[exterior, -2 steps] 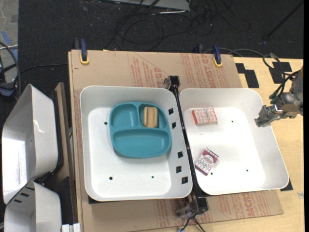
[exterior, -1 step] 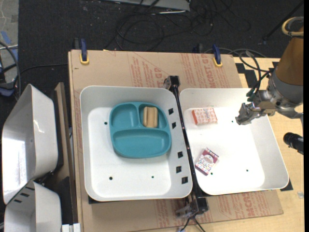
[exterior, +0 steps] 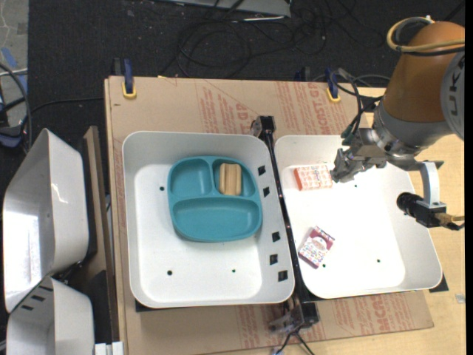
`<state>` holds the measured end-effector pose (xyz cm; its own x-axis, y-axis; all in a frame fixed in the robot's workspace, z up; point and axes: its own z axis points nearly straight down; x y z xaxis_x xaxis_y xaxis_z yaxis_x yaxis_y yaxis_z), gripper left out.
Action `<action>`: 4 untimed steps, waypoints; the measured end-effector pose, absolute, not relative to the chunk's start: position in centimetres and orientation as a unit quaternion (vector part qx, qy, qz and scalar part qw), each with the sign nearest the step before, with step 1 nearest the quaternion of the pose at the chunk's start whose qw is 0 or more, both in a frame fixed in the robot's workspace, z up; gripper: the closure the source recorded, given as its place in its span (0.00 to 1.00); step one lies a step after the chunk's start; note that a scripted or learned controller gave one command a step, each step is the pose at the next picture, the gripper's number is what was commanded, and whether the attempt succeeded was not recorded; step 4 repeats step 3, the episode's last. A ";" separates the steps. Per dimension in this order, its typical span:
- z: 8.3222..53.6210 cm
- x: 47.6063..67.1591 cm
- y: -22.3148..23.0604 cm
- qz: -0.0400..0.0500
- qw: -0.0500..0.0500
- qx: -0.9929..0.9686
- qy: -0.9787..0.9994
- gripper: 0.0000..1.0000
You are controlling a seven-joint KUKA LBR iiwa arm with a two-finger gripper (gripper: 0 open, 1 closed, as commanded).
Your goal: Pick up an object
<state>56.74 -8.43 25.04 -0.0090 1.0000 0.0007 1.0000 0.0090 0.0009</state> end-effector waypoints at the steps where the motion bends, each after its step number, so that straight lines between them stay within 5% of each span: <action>1: 23.7 58.1 -3.5 0.000 -0.001 0.704 0.710 1.00; 3: 23.7 62.6 7.1 0.001 0.000 0.704 0.710 1.00; 4: 23.7 62.6 7.1 0.001 0.000 0.704 0.710 1.00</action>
